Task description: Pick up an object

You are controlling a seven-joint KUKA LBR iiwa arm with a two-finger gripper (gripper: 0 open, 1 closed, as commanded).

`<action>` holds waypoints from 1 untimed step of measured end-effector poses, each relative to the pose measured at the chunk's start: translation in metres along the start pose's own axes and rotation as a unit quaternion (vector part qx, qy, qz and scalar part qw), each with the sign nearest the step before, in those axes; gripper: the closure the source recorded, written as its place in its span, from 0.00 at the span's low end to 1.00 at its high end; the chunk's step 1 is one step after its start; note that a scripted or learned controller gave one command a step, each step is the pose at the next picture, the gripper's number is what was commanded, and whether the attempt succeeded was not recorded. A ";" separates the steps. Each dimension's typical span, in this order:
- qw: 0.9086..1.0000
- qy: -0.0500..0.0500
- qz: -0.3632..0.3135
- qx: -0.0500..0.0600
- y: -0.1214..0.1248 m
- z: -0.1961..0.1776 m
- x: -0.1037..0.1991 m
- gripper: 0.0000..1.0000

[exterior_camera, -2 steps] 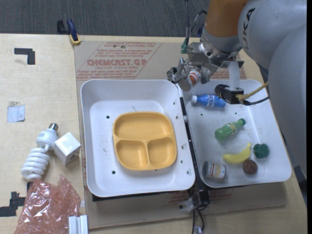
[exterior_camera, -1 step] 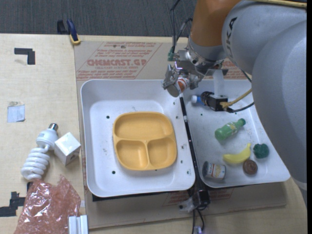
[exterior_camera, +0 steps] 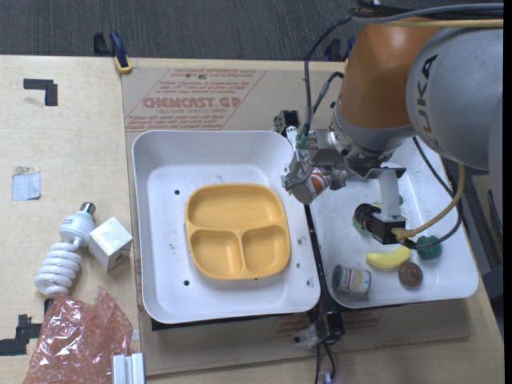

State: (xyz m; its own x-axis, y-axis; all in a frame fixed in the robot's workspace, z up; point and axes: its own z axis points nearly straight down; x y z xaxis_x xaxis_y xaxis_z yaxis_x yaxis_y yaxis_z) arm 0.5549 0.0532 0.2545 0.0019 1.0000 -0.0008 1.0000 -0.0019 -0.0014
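My gripper (exterior_camera: 302, 184) hangs over the ridge between the two bins, near the top left corner of the right bin (exterior_camera: 448, 282). A small orange and white object (exterior_camera: 318, 182) sits right against the gripper; whether it is held is hidden from me. Lower in the right bin lie a yellow banana (exterior_camera: 388, 258), a brown round piece (exterior_camera: 410, 274), a green object (exterior_camera: 430, 249) and a small grey can (exterior_camera: 350, 280). A yellow divided plate (exterior_camera: 238, 231) lies in the left bin (exterior_camera: 160, 214).
Outside the bins, on the bench to the left, lie a spiral light bulb (exterior_camera: 64, 254), a white cube (exterior_camera: 110, 242) and crumpled pink plastic (exterior_camera: 76, 342). The arm's large grey and orange body covers the upper part of the right bin.
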 end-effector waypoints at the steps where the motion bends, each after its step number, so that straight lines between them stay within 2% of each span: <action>1: 1.000 0.000 0.000 0.000 -0.054 0.034 0.013 1.00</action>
State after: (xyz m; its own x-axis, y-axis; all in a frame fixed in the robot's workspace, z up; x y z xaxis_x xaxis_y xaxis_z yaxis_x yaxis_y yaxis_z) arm 0.5005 0.0665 0.2205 0.0025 1.0000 -0.0008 1.0000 -0.0025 -0.0012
